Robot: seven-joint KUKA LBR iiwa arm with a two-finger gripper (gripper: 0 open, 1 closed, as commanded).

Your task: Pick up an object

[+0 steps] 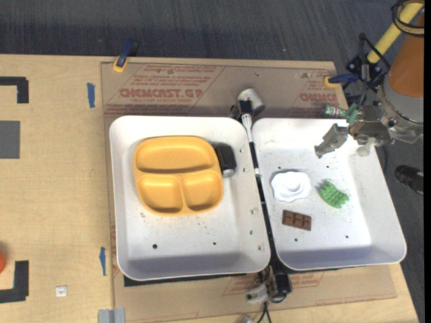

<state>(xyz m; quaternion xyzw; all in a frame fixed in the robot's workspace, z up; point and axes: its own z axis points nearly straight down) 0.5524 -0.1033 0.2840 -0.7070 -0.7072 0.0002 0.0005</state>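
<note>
In the right bin (377, 200) lie a white round lid-like piece (290, 186), a green ridged toy (333, 194) and a brown chocolate-bar piece (296, 220). My gripper (347, 145) hangs over the bin's far right part, up and to the right of the green toy. Its two grey fingers (329, 142) stand apart, open, with nothing between them. The left bin (128, 180) holds a yellow divided plate (179, 173), with a small black object (225, 159) against the plate's right edge.
The bins touch along a central rim (258, 187), with a white and black fitting (248, 102) at its far end. They sit on a cardboard sheet (168, 86) fixed by clamps (124, 56). The arm's body and cables (397, 59) fill the upper right.
</note>
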